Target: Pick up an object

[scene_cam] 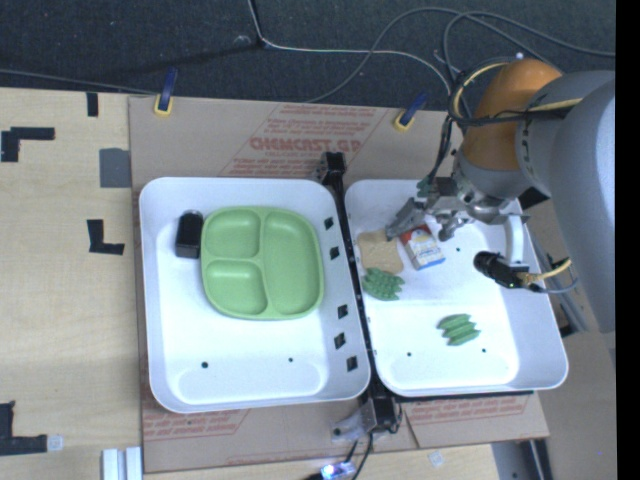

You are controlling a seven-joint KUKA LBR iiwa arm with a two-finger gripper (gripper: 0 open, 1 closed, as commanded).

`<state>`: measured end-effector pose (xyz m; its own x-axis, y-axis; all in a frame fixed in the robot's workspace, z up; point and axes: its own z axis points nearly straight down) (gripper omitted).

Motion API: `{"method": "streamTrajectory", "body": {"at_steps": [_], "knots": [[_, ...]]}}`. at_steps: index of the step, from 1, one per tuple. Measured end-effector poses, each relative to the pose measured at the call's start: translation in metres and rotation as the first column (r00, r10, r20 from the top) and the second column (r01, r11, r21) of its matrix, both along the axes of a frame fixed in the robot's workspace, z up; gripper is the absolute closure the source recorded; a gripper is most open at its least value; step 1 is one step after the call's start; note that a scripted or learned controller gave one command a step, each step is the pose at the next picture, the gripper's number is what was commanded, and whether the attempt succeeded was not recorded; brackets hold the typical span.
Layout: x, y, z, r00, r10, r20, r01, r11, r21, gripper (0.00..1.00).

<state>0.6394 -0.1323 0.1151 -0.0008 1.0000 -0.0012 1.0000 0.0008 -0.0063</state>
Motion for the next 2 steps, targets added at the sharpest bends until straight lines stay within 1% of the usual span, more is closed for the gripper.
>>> {"method": "streamTrajectory", "body": {"at_steps": [1, 2], "knots": [[0.001, 0.001, 0.013, 1.000, 0.002, 0.004, -0.002, 1.000, 0.000, 1.00], [0.005, -0.006, 0.060, 1.000, 0.000, 0.008, 0.000, 1.000, 0.001, 1.00]]}}
